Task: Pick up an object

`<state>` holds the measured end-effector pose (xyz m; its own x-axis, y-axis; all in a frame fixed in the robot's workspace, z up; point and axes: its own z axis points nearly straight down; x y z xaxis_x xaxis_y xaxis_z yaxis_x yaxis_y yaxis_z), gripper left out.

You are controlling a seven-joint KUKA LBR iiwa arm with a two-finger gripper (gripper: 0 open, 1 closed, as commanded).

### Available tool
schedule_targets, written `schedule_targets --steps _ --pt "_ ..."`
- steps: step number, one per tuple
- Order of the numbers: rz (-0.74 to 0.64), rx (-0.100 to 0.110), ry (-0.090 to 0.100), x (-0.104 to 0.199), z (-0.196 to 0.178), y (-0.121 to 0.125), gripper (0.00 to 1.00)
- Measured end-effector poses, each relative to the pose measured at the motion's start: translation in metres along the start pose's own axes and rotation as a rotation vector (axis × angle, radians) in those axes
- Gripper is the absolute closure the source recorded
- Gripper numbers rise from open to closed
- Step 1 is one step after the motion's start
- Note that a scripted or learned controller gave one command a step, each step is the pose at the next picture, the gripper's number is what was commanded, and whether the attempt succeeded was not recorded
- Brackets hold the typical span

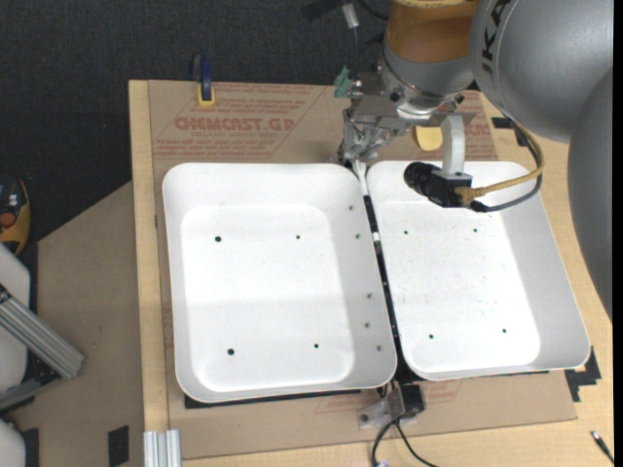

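My gripper (356, 152) hangs over the far end of the seam between the two white bins, just above their rims. The left bin (185, 261) and the right bin (545, 290) show bare white floors with a few small dark dots. A small pale yellow thing (427, 136) peeks out beside the wrist, just beyond the right bin's far rim. It is partly hidden, and I cannot tell what it is. Nothing can be seen held at the gripper's tip.
The bins rest on a brown board (243, 120) with red lettering. A blue and yellow clamp (203, 79) stands at its far left corner. The big grey arm (555, 47) covers the upper right. Metal rails (39, 343) lie off the board at left.
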<state>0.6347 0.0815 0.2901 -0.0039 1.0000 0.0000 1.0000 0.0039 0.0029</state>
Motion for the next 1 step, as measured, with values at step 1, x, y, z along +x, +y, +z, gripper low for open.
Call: schedule_targets --steps 1 --pt "0.013 -0.004 -0.005 -0.0989 -0.0352 -0.0089 1.0"
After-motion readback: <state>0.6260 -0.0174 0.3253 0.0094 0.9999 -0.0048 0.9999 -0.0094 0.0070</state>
